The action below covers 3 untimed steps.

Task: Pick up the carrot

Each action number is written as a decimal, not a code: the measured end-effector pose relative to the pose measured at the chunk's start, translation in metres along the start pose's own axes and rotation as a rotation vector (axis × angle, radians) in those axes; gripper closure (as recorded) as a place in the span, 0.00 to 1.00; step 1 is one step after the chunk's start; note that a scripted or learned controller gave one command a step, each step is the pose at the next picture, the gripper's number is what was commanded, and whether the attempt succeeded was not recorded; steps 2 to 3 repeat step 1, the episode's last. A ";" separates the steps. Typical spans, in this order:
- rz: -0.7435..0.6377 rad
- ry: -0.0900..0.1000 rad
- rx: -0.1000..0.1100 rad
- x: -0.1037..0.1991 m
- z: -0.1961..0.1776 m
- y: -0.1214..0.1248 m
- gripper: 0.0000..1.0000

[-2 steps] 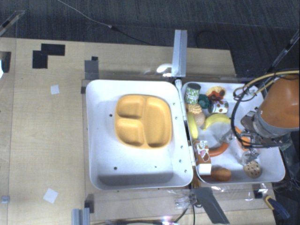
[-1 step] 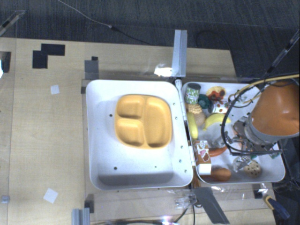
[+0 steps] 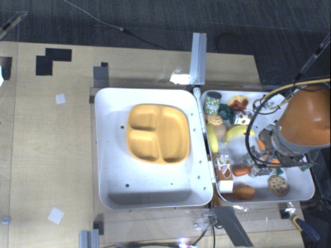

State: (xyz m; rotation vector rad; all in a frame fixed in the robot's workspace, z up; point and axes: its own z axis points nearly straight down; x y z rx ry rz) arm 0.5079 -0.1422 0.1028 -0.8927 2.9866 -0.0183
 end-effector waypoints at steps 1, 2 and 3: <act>0.000 0.001 -0.001 0.000 0.001 0.000 0.00; 0.000 0.001 -0.001 0.000 0.001 0.000 0.00; 0.000 0.001 -0.001 0.000 0.001 0.000 0.00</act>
